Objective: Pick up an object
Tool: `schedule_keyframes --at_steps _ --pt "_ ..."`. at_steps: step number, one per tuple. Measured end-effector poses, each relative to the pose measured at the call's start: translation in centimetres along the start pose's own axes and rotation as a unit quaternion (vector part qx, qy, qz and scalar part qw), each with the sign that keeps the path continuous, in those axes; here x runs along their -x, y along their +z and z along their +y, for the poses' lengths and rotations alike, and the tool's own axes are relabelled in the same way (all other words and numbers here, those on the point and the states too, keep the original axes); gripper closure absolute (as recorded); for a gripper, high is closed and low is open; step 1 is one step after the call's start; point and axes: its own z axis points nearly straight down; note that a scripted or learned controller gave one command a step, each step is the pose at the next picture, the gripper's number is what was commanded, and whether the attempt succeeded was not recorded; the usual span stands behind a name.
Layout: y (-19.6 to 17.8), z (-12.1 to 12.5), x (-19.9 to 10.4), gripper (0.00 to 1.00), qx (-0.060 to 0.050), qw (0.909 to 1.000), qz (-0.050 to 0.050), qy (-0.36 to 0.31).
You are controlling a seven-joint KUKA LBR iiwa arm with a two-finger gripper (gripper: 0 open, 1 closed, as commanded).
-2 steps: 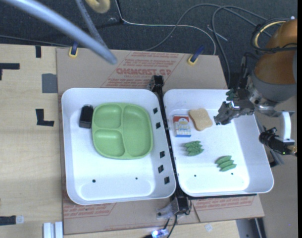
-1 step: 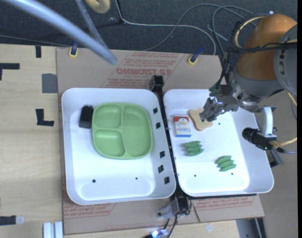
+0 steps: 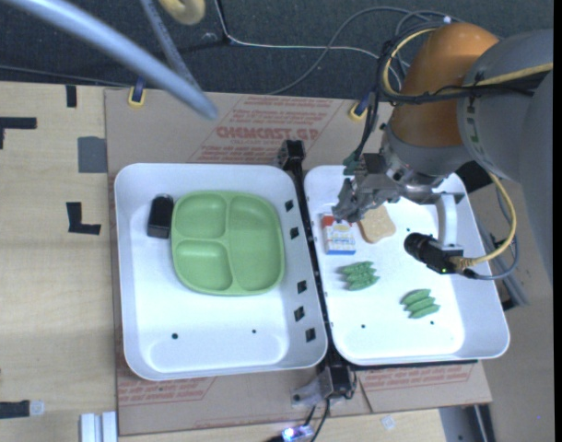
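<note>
In the right bin (image 3: 465, 339) lie a small red-and-white carton (image 3: 339, 237), a tan bread-like piece (image 3: 379, 226), a green pea pod cluster (image 3: 358, 274) and a second green pod (image 3: 419, 303). My gripper (image 3: 352, 204) hangs low over the bin's upper left part, right above the carton and beside the tan piece. The wrist hides its tips, and nothing shows between them.
The left bin (image 3: 143, 330) holds a green divided plate (image 3: 228, 243) and a small black block (image 3: 160, 216). A black clip strip runs along the seam between the bins (image 3: 304, 265). Cables (image 3: 497, 247) loop from the arm over the right bin's far side.
</note>
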Motion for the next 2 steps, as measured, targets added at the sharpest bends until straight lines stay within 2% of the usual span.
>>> schedule_keyframes --at_steps 1,2 --pt "0.5 1.6 -5.9 1.0 0.001 1.0 0.0 0.0" --pt "2.0 4.0 -10.3 1.0 0.001 1.0 -0.001 0.001"
